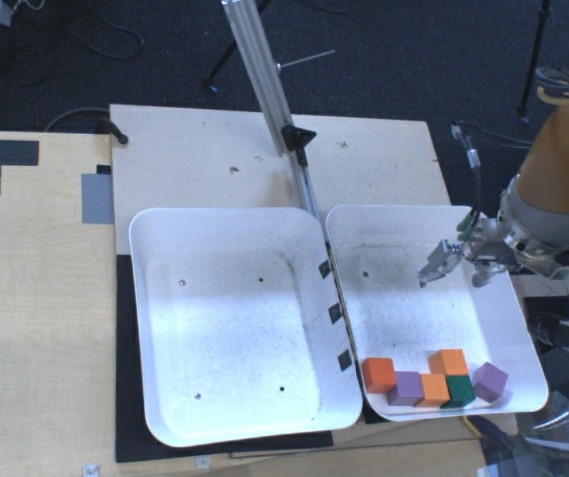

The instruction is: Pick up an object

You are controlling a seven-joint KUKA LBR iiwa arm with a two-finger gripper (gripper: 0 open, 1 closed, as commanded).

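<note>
Several small blocks lie bunched at the near edge of the right bin point(393, 296): an orange one point(378, 373), a purple one point(404, 389), two more orange ones point(433, 389) point(450, 362), a green one point(459, 392) and a purple one point(490, 381). My gripper point(458, 269) hangs over the bin's far right part, well behind the blocks. It is open, its two grey fingers spread apart with nothing between them.
The left bin point(224, 316) sits beside the right one, with black clips point(335, 312) along their shared rim. A slanted aluminium rail point(264, 78) rises behind the bins. The arm's orange band point(552, 167) is at the right edge.
</note>
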